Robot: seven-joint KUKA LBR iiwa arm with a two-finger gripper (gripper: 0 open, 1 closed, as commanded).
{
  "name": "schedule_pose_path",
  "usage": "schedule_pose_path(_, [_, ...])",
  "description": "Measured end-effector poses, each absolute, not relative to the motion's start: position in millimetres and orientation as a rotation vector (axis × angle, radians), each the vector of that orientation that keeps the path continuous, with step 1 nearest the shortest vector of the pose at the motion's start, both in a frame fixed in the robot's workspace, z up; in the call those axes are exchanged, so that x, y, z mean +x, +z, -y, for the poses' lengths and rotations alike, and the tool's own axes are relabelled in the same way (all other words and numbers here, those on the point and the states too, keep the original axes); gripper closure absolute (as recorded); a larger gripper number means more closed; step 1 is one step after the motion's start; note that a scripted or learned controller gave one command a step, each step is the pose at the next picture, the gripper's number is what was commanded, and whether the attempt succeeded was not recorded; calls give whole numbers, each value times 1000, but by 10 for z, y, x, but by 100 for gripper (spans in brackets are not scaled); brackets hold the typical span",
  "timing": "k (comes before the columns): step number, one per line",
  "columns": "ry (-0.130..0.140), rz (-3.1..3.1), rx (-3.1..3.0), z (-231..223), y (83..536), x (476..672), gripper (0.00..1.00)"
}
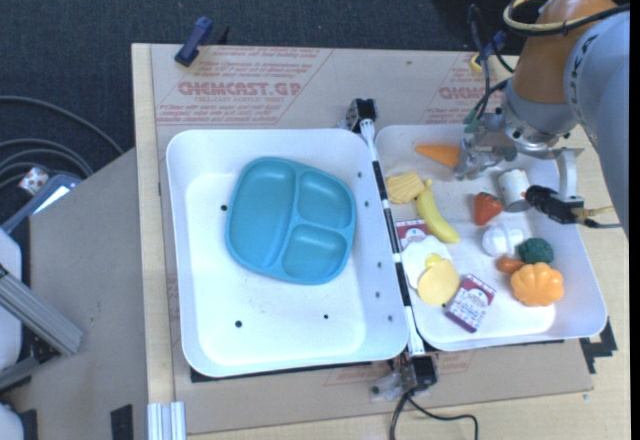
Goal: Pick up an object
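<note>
My gripper [472, 156] hangs low over the back of the right bin [590, 273], its tip right at the thick end of an orange toy carrot [436, 154]. The arm's orange band [560, 28] and grey wrist rise above it at the upper right. Close by lie a red strawberry-like toy [486, 207], a white cylinder [512, 184], a yellow banana [437, 214] and a ridged yellow piece [403, 188]. Whether the carrot is gripped or merely touched is hidden by the wrist.
The same bin also holds a white lump [497, 240], green broccoli [536, 250], an orange pumpkin [537, 285], a yellow disc [437, 281] and a small red-and-white box [468, 304]. A blue divided plate [292, 220] lies in the left bin [200, 308].
</note>
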State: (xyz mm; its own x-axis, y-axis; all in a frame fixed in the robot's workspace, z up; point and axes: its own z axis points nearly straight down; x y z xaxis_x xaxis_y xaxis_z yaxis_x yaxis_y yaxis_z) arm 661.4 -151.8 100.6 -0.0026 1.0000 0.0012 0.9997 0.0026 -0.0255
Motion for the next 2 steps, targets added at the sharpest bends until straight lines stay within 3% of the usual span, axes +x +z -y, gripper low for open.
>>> schedule_pose_path(1, [27, 2211, -2205, 1517, 1005, 6613, 0])
schedule_pose_path(2, [27, 2210, -2207, 1521, 806, 6610, 0])
